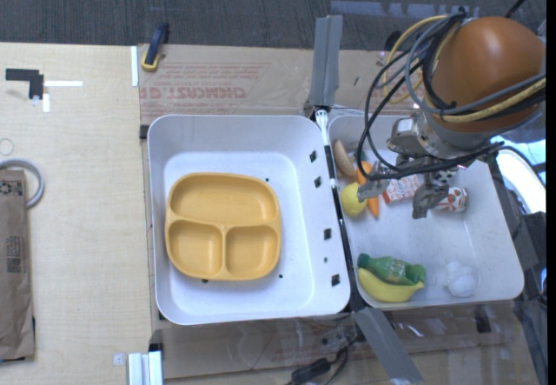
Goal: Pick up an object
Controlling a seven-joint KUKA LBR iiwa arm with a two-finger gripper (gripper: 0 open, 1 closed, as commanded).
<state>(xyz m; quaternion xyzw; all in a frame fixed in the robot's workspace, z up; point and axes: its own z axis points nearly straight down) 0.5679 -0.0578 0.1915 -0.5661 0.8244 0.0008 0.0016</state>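
Note:
My gripper [397, 195] hangs over the back half of the right bin [486, 292], its two dark fingers spread open. In the gap between the fingertips I see a red and white small carton [403, 190]; whether the fingers touch it I cannot tell. A spotted white and brown object [453, 198] lies just right of the right finger. A yellow lemon [352, 200] and an orange carrot [373, 203] sit by the left finger. A brown item [345, 161] lies further back. At the front lie a yellow banana [387, 289], a green object [395, 268] and a white crumpled piece [459, 280].
The left bin [174, 288] holds a yellow divided plate [223, 227]. A grey divider [334, 201] separates the bins. The arm's orange dome and cables [486, 62] loom over the right bin's back. A brown paper bag [13, 262] lies on the bench at far left.

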